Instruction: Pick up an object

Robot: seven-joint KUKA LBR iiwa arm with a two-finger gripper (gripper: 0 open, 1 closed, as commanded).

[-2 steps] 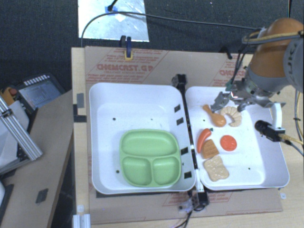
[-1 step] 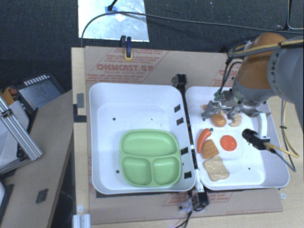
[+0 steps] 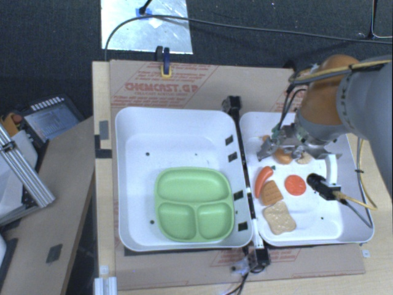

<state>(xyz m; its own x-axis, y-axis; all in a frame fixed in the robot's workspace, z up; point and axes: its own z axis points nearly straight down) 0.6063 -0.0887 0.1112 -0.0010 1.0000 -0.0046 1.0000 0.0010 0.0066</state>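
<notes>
One red chili [image 3: 264,178] | long axis diagonal | green end upper-right

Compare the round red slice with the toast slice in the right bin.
The round red slice is a small disc; the toast slice is pale tan, squarish and larger. The red slice lies nearer the bin's middle, the toast nearer its front edge. Both lie flat in the right bin.

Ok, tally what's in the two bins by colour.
Green: 1, the divided plate
Red: 2, the pepper and the round slice
Brown or tan: 4, the chunk, the bread slice, the tan lump, the pale lump
Total: 7
</notes>
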